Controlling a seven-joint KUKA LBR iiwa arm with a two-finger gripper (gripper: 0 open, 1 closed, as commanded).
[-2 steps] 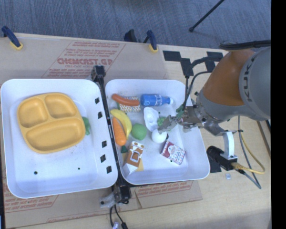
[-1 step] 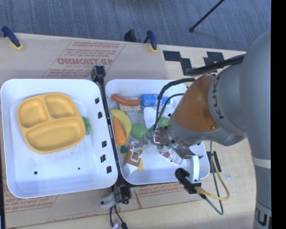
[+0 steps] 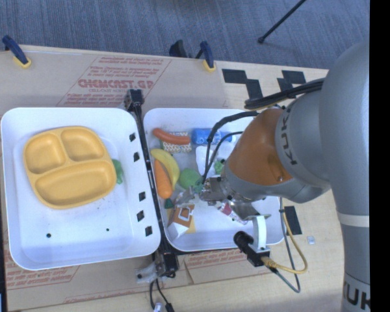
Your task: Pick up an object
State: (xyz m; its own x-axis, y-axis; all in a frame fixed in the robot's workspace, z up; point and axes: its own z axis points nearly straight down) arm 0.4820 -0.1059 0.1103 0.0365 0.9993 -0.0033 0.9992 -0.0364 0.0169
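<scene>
The pincer (image 3: 211, 194) hangs low over the middle of the right bin (image 3: 273, 236), under the orange band of the arm (image 3: 263, 151); the wrist hides its tips, so whether it is spread or pressed together I cannot tell, and nothing can be seen pinched in it.

Just to its left lies a green toy (image 3: 188, 178), perhaps a lime or pepper. It is the closest candidate, and it touches or nearly touches the pincer's body. It looks like light, stiff, smooth plastic, likely to skid out of a shallow pinch, so I would judge a grip across its widest middle safest.

Farther left, a banana (image 3: 167, 163) and a carrot (image 3: 162, 181) lie side by side along the bin's left wall. Both are long, light and rigid, best taken across the short width at mid-length, though crowding against the wall leaves little room.

Below them sits a small carton (image 3: 183, 218), which may crush. Toward the back are a hot dog (image 3: 172, 136) and a blue packet (image 3: 203, 136).

In the left bin (image 3: 26, 239), a yellow divided tray (image 3: 68, 166) lies well apart, too broad for an easy grasp.
</scene>
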